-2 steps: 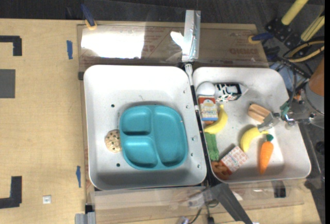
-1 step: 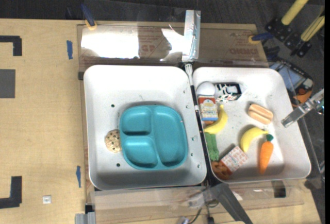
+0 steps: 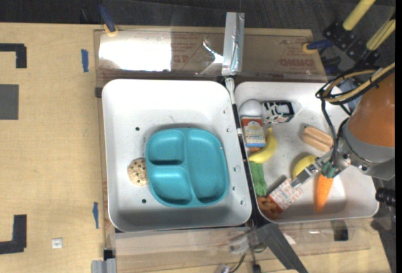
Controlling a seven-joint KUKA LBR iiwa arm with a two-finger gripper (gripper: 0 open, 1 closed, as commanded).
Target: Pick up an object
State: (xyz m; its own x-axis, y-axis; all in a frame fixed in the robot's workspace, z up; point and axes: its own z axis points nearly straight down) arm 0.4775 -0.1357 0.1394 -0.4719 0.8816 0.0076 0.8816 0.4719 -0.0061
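The arm enters from three o'clock, and its gripper (image 3: 328, 168) hangs low over the right bin (image 3: 364, 206), just above the top of a toy carrot (image 3: 323, 191) that lies pointing toward six o'clock. Whether the gripper is spread or pressed together cannot be told at this slant, and nothing shows as pinched.

The carrot looks the nearest candidate. A small yellow piece (image 3: 303, 166) sits just beside it at ten o'clock, and a flat wrapped packet (image 3: 287, 191) lies at nine o'clock. To do this well, I judge the tool should centre across the carrot's thick upper end, descend straight, and close across its width, since the taper toward the tip invites slipping. Keeping clear of the yellow piece avoids a double catch. The banana (image 3: 266, 150) and the teal divided plate (image 3: 187, 166) in the left bin (image 3: 119, 102) lie well apart.
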